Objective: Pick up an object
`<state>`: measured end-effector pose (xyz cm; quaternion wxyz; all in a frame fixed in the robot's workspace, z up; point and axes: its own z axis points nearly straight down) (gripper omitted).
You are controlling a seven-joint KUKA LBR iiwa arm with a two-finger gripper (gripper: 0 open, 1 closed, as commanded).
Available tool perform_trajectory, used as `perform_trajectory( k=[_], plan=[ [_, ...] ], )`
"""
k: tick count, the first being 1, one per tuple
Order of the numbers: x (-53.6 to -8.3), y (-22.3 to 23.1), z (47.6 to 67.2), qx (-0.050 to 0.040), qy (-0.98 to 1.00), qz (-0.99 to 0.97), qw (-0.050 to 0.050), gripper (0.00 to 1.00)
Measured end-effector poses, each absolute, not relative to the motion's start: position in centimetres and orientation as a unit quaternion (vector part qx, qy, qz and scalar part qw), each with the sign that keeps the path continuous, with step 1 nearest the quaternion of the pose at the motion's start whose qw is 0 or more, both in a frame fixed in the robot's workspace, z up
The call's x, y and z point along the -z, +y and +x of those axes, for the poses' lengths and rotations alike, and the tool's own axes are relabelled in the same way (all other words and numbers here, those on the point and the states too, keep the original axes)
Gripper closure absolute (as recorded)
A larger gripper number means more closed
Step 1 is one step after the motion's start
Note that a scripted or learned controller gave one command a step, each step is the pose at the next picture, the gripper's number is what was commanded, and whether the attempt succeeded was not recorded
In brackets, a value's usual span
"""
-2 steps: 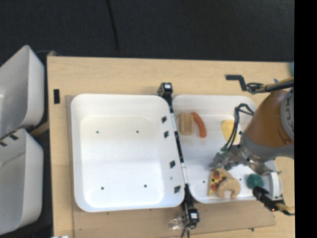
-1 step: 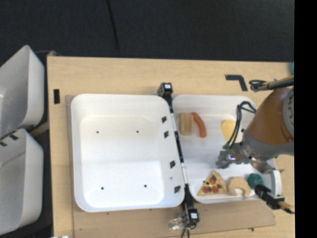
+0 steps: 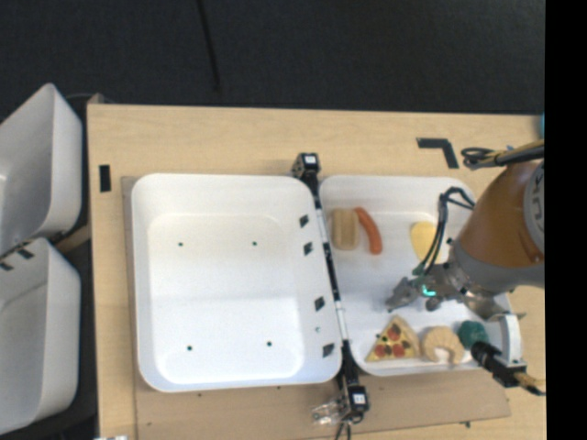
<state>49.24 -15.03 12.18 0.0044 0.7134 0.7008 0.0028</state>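
Nearest the camera, along the front wall of the right bin (image 3: 385, 187), lie a toy pizza slice (image 3: 393, 340), a pale round bun-like piece (image 3: 440, 344) and a green object (image 3: 472, 334), close together in a row. Farther back in that bin sit a tan bread piece (image 3: 344, 229) and an orange sausage (image 3: 369, 230) just beside it, with a yellow item (image 3: 423, 238) to their right. Reaching in from the right, the arm (image 3: 504, 232) hangs its hand (image 3: 417, 293) low over the bin's middle, above the pizza slice and apart from it; whether it is spread or closed cannot be told. The left bin (image 3: 225, 278) rests alongside on the worktop (image 3: 229, 136).
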Motion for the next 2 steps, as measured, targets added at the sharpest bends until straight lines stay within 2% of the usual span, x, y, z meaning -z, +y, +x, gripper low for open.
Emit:
perform_trajectory(
  k=[1, 2],
  plan=[
    [-33.4, -19.1, 49.1, -0.0038, 0.708, 0.707, 0.01, 0.0],
    [-35.2, -22.9, 49.0, -0.0002, 0.707, 0.708, 0.003, 0.0]
  ],
)
